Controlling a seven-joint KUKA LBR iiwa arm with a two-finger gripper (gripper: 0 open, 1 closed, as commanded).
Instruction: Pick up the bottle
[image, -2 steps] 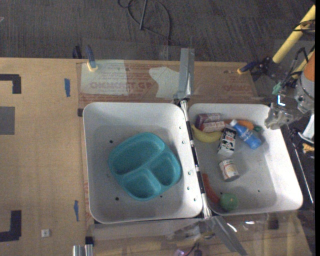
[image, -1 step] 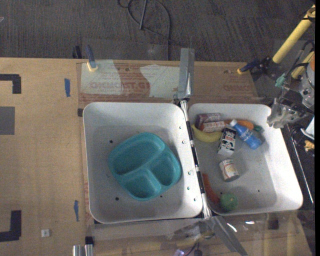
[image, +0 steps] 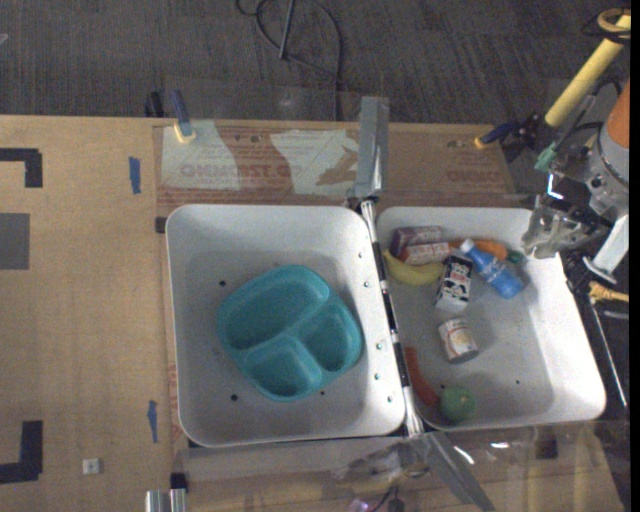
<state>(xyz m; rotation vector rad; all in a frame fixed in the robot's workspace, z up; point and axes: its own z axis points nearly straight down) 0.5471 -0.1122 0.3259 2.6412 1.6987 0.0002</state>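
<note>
Bottle (image: 494, 271): lying on its side in the right bin (image: 560, 340), near the far edge. Long axis runs on a diagonal, pale cap end toward the upper left, fatter blue base toward the lower right. Body is blue, translucent-looking, with a lighter neck; small against the other items.

Claw (image: 548, 236): grey metal, at the far right rim of the right bin, hanging off the arm (image: 615, 150) with its orange band. Whether its tips stand apart or together: cannot tell, the view is too blurred there. Nothing seen between them.

Bottle relative to claw: to the claw's left and a little nearer the camera, near but apart, not touching.

Other items, placed from the claw:
- Orange piece (image: 490, 248), left of the claw, touching the bottle's far side.
- Small black-and-white carton (image: 455, 281), farther left than the bottle, just beside its cap end.
- Banana (image: 412, 270) and a dark packet (image: 420, 243), well left, by the divider.
- Tin can (image: 458, 339), below-left of the claw, well apart.
- Green ball (image: 458, 403) and a red strip (image: 418, 375), far below-left, at the near corner.
- Teal divided tray (image: 290, 332) in the left bin (image: 200, 250), well apart to the left.
</note>
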